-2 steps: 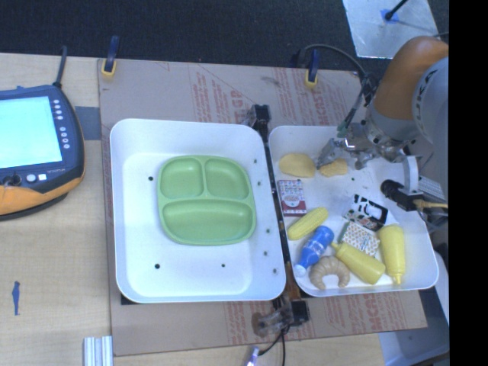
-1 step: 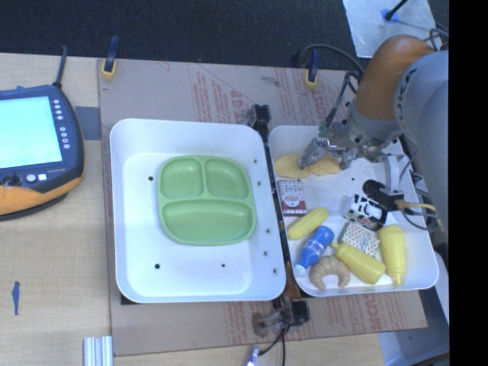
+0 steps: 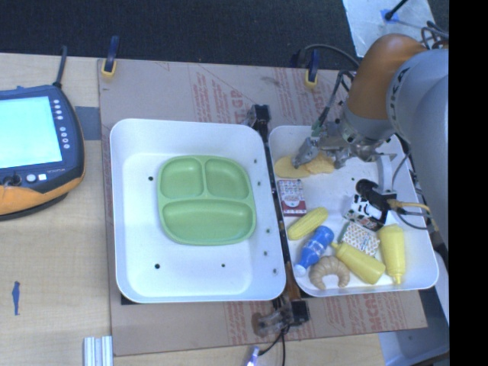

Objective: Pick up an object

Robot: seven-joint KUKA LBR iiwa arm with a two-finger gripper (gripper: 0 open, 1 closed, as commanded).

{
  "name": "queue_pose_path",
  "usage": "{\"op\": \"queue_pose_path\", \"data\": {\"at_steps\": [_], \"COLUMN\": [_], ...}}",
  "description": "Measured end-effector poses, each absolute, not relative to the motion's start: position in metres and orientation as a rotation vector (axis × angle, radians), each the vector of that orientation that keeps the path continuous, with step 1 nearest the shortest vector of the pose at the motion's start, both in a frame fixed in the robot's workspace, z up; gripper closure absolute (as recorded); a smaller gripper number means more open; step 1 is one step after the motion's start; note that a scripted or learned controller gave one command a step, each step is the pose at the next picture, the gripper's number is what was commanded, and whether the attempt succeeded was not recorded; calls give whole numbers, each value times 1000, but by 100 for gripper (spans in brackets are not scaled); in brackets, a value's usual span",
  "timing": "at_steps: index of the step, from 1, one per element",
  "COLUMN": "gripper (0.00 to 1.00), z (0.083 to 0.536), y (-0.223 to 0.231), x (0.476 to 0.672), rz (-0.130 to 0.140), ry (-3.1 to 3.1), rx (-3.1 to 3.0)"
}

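Observation:
My gripper hangs low at the far end of the right bin, its fingers open on either side of a flat yellow piece that lies on the bin floor. The piece still rests flat and is not lifted. Nearer the camera in the same bin lie a small red and white box, a corn cob, a blue bottle, a croissant, two yellow bottles, a checkered packet and a black and white toy.
The left bin holds a green divided plate. A control tablet lies on the bench at far left. The arm's orange band and grey body overhang the right bin's far right corner.

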State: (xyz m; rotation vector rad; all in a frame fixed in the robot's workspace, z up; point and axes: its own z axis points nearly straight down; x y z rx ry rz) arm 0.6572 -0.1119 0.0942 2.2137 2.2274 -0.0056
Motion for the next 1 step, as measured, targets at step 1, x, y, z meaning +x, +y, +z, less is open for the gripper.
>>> {"op": "queue_pose_path", "data": {"at_steps": [1], "gripper": [100], "z": [104], "y": [-112], "x": [657], "rz": [-7], "ry": [2230], "rx": [2213]}}
